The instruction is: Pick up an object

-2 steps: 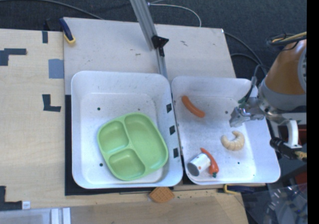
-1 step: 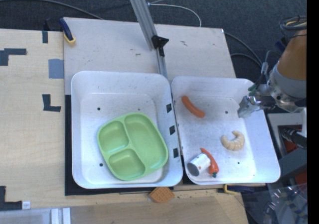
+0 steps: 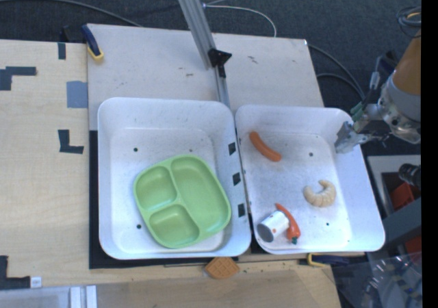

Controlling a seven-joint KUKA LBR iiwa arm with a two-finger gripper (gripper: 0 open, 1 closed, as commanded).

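Observation:
The right bin [image 3: 356,183] holds an orange sausage [image 3: 264,146] near its back left, a tan croissant [image 3: 321,194] right of centre, and a small white cup [image 3: 273,226] lying beside an orange carrot [image 3: 289,222] at the front. My gripper [image 3: 348,137] hangs over the bin's right rim near the back corner, apart from all of these. Nothing shows between its fingers.
A green three-compartment plate [image 3: 181,200] lies in the left bin [image 3: 109,163]. A slanted metal pole [image 3: 198,19] runs down to the bins' shared back edge. A brown biscuit [image 3: 220,268] lies on the bench in front of the bins. A blue-and-yellow clamp [image 3: 92,42] sits at the board's back left.

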